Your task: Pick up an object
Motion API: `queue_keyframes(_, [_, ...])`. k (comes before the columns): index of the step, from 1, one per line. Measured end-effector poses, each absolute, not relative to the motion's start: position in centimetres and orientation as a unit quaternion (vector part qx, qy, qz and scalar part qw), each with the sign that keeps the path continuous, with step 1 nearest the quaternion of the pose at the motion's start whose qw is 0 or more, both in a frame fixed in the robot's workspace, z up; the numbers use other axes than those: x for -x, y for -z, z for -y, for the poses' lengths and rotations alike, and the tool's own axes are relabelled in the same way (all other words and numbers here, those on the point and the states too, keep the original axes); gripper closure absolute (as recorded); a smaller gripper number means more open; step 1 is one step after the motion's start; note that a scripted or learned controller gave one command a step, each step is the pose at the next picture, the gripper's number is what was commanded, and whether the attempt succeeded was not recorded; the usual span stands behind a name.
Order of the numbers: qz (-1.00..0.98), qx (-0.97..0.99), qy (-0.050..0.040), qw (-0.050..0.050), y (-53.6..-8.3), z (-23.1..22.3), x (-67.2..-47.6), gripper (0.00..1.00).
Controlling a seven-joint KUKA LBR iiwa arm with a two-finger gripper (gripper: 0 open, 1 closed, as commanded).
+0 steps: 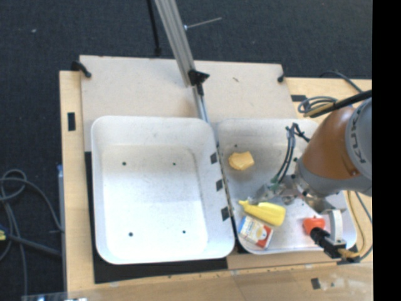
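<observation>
I've got the arm (335, 149) over the right bin (263, 133), wrist low near mid-bin. Gripper (289, 193) is tucked under the wrist, so I can't tell whether it's spread or pressed together, and I see nothing held.

Nearest candidate is the banana (266, 213): it sits just left of and a bit below the gripper, toward the bin's front. Its long axis runs roughly left-right with a slight tilt, stem end at left. The carton (255, 233) is touching it just in front. The yellow lump (241, 161) lies farther left and back, in the open. The orange piece (313, 224) is at front right, beside the wrist.

My call: short shift left-forward, close across the banana's short axis.
</observation>
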State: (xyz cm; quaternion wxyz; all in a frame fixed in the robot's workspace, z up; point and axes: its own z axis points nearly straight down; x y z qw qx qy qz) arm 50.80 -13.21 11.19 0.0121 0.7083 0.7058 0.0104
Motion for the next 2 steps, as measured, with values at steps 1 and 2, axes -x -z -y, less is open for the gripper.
queue_keyframes(1, [-0.704,-0.71,-0.0122,0.015,-12.4,13.4,-51.0,1.0])
queue_keyframes(2, [-0.708,-0.706,-0.0014,0.003,-17.1,13.5,-50.4,1.0])
